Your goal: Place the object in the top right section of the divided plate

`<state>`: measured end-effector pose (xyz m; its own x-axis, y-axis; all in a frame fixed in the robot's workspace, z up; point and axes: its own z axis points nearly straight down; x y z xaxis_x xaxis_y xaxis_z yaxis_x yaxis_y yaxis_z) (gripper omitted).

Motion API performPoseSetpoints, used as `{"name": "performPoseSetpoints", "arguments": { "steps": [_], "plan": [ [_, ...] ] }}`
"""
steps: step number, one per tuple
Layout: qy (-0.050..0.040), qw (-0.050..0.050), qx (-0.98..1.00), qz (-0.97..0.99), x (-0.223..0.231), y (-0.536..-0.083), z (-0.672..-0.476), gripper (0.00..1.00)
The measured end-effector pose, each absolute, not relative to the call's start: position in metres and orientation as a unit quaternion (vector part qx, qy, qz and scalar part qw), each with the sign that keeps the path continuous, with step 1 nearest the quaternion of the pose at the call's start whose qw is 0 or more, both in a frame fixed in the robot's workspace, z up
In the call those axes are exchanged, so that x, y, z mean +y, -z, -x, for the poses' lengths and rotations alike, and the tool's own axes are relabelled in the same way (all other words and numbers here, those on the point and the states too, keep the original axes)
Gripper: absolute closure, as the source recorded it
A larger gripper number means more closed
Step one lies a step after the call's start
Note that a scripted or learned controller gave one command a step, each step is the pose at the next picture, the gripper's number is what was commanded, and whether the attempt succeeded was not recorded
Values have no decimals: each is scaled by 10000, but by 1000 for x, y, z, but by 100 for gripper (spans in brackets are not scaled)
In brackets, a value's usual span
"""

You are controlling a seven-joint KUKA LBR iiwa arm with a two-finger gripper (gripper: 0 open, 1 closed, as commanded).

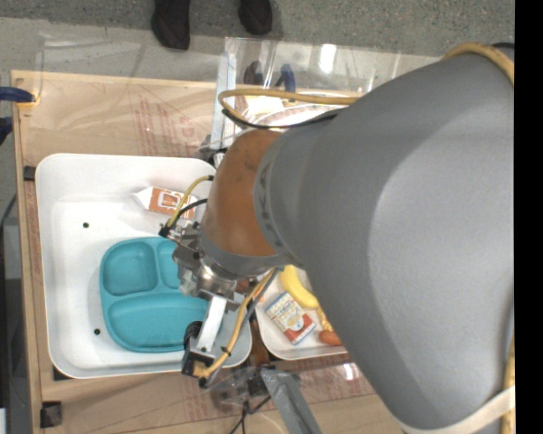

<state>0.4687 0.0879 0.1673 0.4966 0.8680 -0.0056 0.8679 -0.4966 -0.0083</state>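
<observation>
Across the right half of the view, from about 1 to 5 o'clock, the grey arm bulks over the worktop, its orange band near centre and the wrist hanging above the seam between the two white bins. The left bin fills the 9 o'clock side and bears the teal divided plate, which has one long section along its lower edge and smaller ones above; the section nearest the wrist, toward 3 o'clock on the plate, is partly covered by the arm. A small orange-and-white packet lies in this bin at 12 o'clock from the plate, apart from it. The right bin, mostly under the arm, shows a banana, a small printed box and something orange at its 5 o'clock end. Which of these is the object to place I cannot tell. To do the step well, the wrist should come squarely over that upper right section and release low, so nothing skids across a divider. How far open the fingers stand, and whether they hold anything, cannot be judged here.
</observation>
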Motion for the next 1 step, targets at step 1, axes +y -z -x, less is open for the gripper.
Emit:
{"name": "performPoseSetpoints", "arguments": {
  "steps": [1],
  "plan": [
    [-44,22,-3911,9203,81,-113,-451,100]
  ]
}}
